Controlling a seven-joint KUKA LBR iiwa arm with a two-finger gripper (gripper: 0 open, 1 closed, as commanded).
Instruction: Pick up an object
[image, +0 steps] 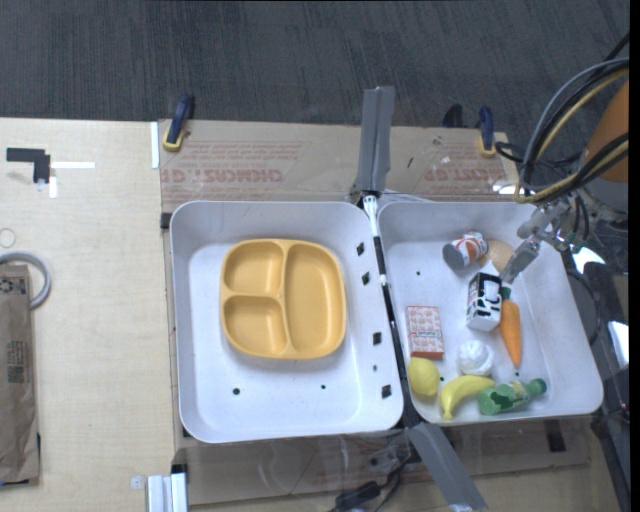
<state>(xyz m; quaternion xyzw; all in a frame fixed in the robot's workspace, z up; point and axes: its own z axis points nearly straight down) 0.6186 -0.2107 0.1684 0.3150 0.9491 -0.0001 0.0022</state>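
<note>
Gripper (520, 258) at upper right of frame, over the right white plastic bin (560, 300); can't tell its state. Just below it: black-and-white carton (485, 300), w/ long orange carrot (511, 333) beside. Yellow banana (462, 390) + yellow lemon (424, 378) at lower right. Left white bin (195, 330) has yellow three-part plastic plate (284, 298), centre frame.

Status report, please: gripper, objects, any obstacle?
Gripper low over right bin, nothing visibly held. Carton, carrot just below it. Objects crowded together.
</note>
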